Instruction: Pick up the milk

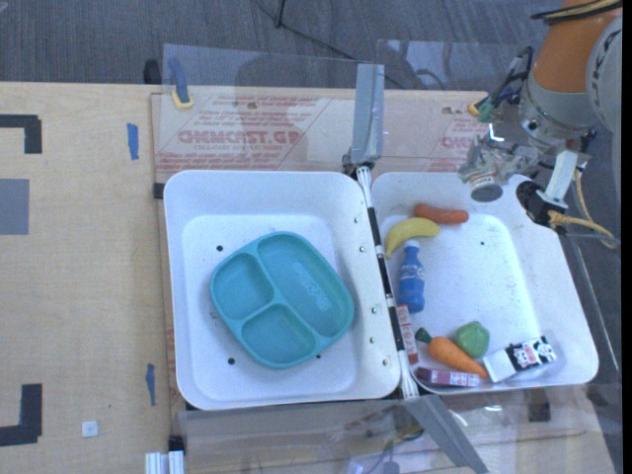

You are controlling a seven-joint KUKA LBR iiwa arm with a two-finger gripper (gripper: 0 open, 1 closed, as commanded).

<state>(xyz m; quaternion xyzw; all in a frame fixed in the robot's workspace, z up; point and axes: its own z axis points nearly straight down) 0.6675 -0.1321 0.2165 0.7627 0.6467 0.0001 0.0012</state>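
You get even, bright overhead light with soft, faint shadows. The white bins (494, 363) look slightly washed out, the clear sheet (296, 77) shows mild glare, and fine detail is soft.

Two white bins (188, 265) (553, 265). One teal divided plate (282, 299) — left bin. Right bin: one banana (411, 231), one sausage (441, 215), one blue bottle (411, 278), one carrot (455, 355), one green piece (472, 338) — possibly a pepper — one milk carton (525, 355).
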